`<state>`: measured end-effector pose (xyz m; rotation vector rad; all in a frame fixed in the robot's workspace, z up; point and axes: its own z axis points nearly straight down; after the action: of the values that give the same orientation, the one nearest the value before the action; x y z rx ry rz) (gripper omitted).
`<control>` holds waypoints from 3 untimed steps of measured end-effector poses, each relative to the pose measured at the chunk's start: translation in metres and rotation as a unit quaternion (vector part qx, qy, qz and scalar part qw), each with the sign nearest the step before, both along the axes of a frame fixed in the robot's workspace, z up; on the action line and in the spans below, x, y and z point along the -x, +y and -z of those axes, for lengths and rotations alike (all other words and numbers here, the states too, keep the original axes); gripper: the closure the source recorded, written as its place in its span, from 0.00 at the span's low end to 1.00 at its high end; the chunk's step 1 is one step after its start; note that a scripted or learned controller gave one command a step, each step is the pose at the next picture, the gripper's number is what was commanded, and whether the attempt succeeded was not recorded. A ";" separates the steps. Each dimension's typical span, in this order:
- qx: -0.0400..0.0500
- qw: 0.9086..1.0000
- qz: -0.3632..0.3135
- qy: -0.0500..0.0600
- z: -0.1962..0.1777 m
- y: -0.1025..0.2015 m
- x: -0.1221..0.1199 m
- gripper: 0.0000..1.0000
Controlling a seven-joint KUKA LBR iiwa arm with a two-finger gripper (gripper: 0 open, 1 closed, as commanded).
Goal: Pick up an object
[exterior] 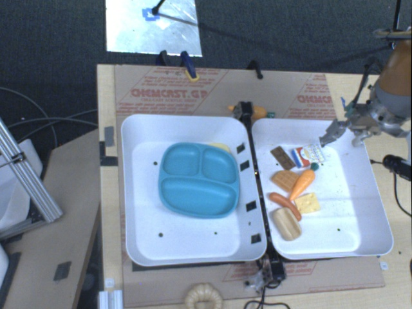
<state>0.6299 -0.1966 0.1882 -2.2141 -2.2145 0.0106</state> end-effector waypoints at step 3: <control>0.001 1.000 -0.002 -0.008 0.101 0.007 -0.004 0.00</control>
<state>0.6336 -0.1899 0.0873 -2.2171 -2.2282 -0.0052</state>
